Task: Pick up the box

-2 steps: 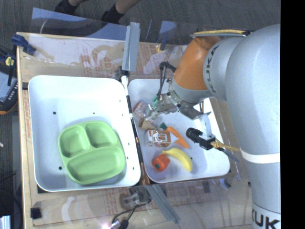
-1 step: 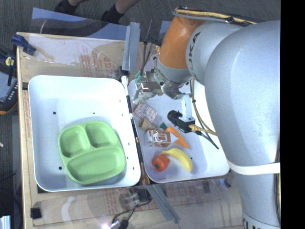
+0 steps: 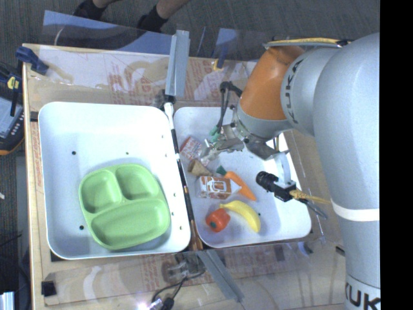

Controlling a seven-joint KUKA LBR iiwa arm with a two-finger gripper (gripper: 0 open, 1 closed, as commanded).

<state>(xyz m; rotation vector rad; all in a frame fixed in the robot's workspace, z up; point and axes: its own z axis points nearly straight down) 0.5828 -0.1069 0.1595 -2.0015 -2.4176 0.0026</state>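
Over the right white bin [image 3: 293,228], the gripper [image 3: 218,144] hangs low near the bin's upper left; whether it is open or closed cannot be made out, and nothing visibly sits in its grasp. Just below it lies the small box [image 3: 215,186], touching a carrot [image 3: 240,185]. Farther below sit a red pepper [image 3: 218,220] and a banana [image 3: 245,214]. Well to its left, the other bin [image 3: 58,128] holds a green divided plate [image 3: 125,206].

You see a matt green plastic tray [image 3: 124,206] lower left; glossy white plastic bins [image 3: 58,123]; a printed cardboard box [image 3: 215,186]; the arm's [image 3: 335,108] smooth grey shell.
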